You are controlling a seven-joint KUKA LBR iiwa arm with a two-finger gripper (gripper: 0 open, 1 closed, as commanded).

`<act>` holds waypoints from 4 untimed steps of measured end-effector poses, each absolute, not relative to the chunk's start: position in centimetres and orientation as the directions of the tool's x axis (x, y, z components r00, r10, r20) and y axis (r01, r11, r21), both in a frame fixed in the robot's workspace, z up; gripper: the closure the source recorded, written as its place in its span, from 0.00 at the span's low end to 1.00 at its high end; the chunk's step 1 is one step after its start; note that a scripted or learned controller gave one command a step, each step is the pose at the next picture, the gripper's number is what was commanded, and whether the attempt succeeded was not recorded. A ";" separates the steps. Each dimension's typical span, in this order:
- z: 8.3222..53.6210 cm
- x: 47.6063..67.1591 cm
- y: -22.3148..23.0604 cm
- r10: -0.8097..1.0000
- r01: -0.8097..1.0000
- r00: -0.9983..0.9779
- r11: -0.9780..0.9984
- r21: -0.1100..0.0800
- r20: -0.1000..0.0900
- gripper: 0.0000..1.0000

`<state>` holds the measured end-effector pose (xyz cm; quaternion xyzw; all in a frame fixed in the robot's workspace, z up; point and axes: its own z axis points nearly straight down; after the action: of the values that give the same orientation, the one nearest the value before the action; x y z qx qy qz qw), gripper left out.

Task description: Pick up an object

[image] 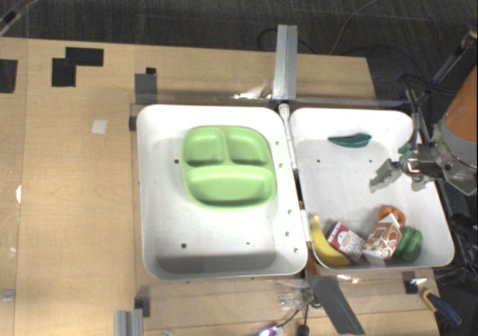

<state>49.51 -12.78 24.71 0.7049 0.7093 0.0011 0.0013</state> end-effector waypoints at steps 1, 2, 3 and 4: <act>21.2 57.3 -14.9 1.000 1.000 -0.021 0.021 0.003 0.000 0.00; 14.4 63.5 -15.3 1.000 1.000 -0.018 0.018 0.004 -0.001 0.00; 15.2 66.8 -15.4 0.995 0.995 -0.100 0.100 0.008 -0.003 0.00; 16.5 67.1 -15.3 0.994 0.994 -0.107 0.107 0.015 -0.007 1.00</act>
<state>67.07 -15.25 16.53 0.6682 0.7439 0.0035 0.0075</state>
